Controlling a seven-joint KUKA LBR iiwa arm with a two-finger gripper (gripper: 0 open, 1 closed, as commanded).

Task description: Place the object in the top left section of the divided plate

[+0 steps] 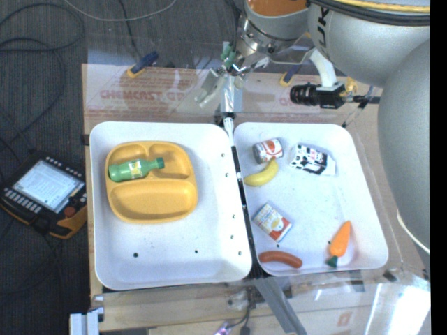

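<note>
A green bottle (136,168) lies on its side in the top left section of the yellow divided plate (150,201), well apart from the gripper (229,89) beyond the bins; its grip cannot be told.

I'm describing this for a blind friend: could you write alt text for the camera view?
A green bottle lies in the top left section of a yellow divided plate in the left white bin. The right bin holds a banana, carrot, sausage, can and two small cartons. The robot's gripper hangs above the far edge.
</note>
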